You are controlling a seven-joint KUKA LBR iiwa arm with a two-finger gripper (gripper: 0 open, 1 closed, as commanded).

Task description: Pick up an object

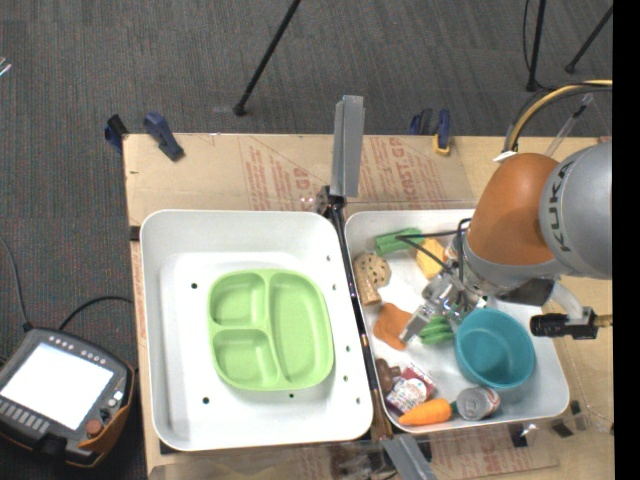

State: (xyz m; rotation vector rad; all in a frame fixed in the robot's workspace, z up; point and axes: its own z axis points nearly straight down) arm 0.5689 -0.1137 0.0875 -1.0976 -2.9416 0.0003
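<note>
Nearest my camera, along the right bin's (555,408) front edge, I counted three small things in a row: a crumpled packet (409,392), an orange carrot (431,413) and a tin can (478,403) on its side, all close together. Just behind them stood one teal bowl (494,349), upright. I saw two white bins side by side on the worktop (230,173); the left bin (165,258) carried a single green divided tray (270,329) with three compartments and bare white floor all round it. The right bin was crowded: one cookie-like piece (371,273) against its left wall, one orange wedge (393,322), one green piece (397,239) and one yellow piece (432,256) toward the back. My gripper (412,330) hung low over the orange wedge, fingers spread a little with nothing clamped between them, the bowl just to its right. Little free floor remained there. Four clamps gripped the worktop's back edge.
</note>
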